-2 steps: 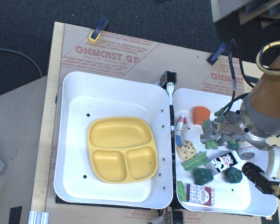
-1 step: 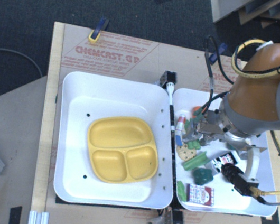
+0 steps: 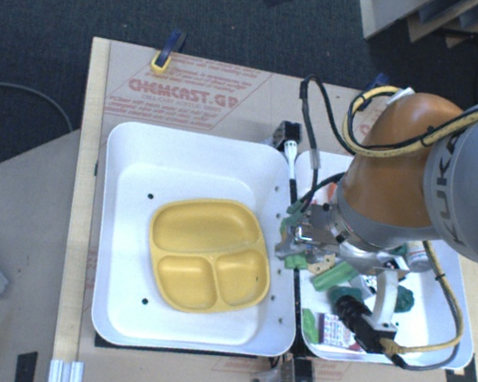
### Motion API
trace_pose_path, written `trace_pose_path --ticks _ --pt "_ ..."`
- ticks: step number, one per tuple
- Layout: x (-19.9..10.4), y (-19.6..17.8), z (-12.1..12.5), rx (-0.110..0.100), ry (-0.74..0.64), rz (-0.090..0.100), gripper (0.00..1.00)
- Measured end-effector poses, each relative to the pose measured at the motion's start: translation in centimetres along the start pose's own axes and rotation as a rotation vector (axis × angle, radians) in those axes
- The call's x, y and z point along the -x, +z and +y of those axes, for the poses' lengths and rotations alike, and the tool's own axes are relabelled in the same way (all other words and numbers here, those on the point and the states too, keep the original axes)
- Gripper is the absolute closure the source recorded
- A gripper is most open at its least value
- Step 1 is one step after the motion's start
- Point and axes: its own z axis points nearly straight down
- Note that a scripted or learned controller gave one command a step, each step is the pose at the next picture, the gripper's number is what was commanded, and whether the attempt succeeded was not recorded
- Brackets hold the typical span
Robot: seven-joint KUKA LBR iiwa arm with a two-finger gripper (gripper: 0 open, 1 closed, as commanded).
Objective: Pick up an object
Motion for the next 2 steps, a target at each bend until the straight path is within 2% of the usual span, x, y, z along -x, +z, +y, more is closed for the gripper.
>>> trace_pose_path --ticks 1,2 --pt "-1.33 -1.92 -0.39 0.008 0.003 -0.002 1.0" --pt "-1.22 -1.82 -0.87 0.003 0.006 -0.002 1.0"
